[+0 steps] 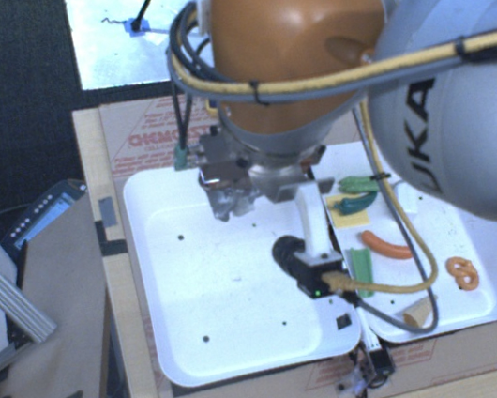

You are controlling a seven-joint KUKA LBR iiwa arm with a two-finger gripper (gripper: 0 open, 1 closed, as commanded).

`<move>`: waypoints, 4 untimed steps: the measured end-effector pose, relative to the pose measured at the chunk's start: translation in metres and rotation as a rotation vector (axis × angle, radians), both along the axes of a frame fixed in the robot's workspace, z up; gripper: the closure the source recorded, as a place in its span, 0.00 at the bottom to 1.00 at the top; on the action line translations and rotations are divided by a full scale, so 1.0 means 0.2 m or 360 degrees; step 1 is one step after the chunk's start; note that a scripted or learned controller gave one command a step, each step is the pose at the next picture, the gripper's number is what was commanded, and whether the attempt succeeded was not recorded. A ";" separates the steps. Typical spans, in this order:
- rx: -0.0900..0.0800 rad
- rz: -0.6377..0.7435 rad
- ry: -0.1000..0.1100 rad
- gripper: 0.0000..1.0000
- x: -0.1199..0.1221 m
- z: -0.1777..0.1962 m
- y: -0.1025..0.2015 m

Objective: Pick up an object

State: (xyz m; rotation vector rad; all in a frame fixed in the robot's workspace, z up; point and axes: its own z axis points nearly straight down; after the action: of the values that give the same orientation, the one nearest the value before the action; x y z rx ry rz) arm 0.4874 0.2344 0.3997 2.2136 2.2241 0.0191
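Orange-banded arm (314,29) nearest; claw (229,204) above far side of left bin (208,291), opening hidden, hold impossible to tell

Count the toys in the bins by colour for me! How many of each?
Green: 2, the leafy piece and the green stick
Yellow: 1, the yellow block
Orange: 2, the sausage and the pretzel
Tan: 1, the cone
Total: 6 in view, all in the right bin; the arm covers part of it.
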 end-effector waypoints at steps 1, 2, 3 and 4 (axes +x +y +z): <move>0.0004 0.0002 -0.0007 1.00 0.00 0.72 0.00; -0.0017 -0.0006 0.0032 1.00 -0.01 0.01 -0.01; 0.0004 0.0001 -0.0007 1.00 0.00 0.72 0.00; -0.0019 -0.0006 0.0036 1.00 -0.01 -0.08 -0.01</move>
State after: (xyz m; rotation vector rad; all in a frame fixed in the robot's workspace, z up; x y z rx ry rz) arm 0.4853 0.2327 0.3831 2.2234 2.2252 -0.0191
